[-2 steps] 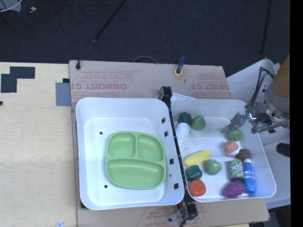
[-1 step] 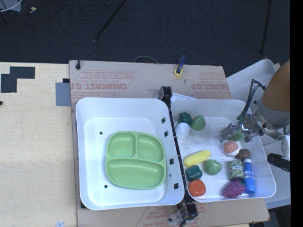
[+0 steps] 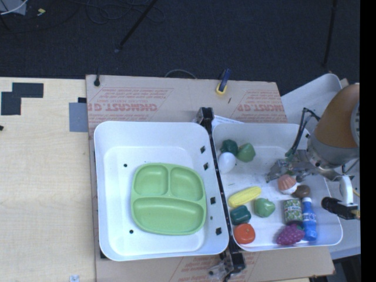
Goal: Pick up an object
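Observation:
The right bin (image 3: 276, 135) holds several toy foods. My gripper (image 3: 286, 170) hangs low over the bin's right part, just above a pink-and-white piece (image 3: 286, 184) with a small brown piece (image 3: 302, 191) beside it. Whether it touches the pink-and-white piece I cannot tell. Nearby lie a green can (image 3: 292, 211), a blue bottle (image 3: 309, 219), purple grapes (image 3: 290, 235), a green pepper (image 3: 264, 207), yellow corn (image 3: 244, 196), a red tomato (image 3: 244, 233) and a white egg (image 3: 227, 161).
The left bin (image 3: 111, 157) bears a light green divided plate (image 3: 168, 198). Two green pieces (image 3: 238, 150) sit at the right bin's far left. The arm's orange band (image 3: 341, 119) rises at the right. A clamp (image 3: 206, 117) joins the bins at the back.

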`<action>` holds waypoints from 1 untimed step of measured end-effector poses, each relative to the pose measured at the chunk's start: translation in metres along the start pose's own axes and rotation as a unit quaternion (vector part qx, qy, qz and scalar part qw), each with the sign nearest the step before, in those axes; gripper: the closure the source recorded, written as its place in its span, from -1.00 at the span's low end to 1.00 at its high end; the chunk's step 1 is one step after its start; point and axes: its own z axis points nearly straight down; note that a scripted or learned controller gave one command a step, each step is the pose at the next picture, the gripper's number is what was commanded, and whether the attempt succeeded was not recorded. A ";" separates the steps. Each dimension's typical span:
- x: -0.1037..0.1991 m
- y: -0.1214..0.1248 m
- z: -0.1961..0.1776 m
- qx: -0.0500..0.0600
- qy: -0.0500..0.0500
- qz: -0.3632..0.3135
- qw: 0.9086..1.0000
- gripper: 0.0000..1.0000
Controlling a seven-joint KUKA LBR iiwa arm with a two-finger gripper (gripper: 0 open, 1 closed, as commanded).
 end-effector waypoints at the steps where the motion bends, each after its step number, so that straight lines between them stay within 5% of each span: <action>1: 0.002 0.000 0.020 -0.001 0.000 0.001 1.000 -1.00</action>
